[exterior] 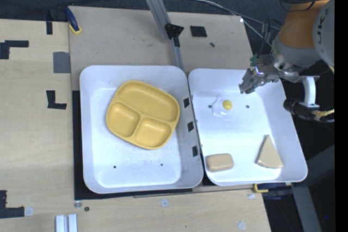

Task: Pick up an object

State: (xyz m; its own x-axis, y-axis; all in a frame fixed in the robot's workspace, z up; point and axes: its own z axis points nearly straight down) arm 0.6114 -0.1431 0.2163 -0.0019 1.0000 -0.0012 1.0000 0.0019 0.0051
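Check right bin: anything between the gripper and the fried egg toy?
No. In the camera view, just bare white bin floor separates the gripper from the fried egg toy lying to its lower left.

Tray in left bin — egg, bread, wedge in right bin

No legible text, labels or numbers anywhere, perhaps owing to the coarse view.
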